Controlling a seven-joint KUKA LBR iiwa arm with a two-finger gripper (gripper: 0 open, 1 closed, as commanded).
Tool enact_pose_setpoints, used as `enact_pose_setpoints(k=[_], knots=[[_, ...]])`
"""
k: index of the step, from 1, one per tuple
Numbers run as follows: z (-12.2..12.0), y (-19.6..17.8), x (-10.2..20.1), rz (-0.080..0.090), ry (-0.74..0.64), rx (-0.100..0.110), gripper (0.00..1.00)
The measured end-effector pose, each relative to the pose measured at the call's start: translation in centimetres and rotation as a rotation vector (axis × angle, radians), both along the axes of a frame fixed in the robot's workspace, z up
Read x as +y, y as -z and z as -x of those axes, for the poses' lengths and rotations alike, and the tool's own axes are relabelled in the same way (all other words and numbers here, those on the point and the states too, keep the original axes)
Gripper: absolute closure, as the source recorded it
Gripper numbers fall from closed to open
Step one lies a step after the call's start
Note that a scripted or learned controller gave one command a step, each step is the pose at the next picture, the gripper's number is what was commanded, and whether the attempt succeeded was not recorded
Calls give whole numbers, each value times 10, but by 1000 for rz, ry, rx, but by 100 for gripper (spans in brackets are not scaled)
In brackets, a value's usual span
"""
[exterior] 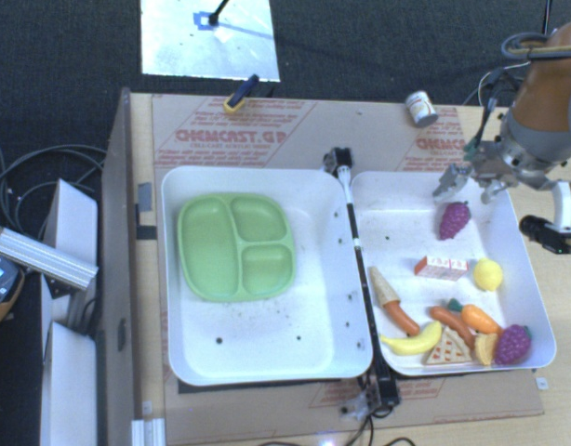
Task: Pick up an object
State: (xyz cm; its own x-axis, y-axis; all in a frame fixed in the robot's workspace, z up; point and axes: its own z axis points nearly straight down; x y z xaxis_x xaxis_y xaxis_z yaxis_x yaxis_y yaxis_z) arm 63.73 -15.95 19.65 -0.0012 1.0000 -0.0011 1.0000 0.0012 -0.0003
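Arm came in from the right, orange band at upper right; gripper (470,180) hung over the far edge of the right bin (397,214), jaws apart, nothing between them. Purple grapes (455,218) lay just below the gripper, apart from the fingertips. Rest of the right bin's contents sat toward the near end: red-and-white box (442,267) mid-bin, lemon (488,274) just right of it, ice cream cone (383,286) to the left with a carrot (402,318) below it, banana (411,342) at the near edge, waffle slice (445,348) touching the banana's right end, second carrot (468,319) above it, second grape bunch (512,343) in the near right corner. Left bin (220,351) held a green divided plate (236,245), three compartments, lying flat. On the table beyond the bins: small can (419,108) and a yellow-tipped tool (240,93).
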Motion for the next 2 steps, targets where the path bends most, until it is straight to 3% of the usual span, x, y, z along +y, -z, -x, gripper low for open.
enact_pose_setpoints(k=[1, 2], knots=[[-16, 111, -47, -1, 0, 2, 0], [-18, 98, -47, 1, -3, -6, 100]])
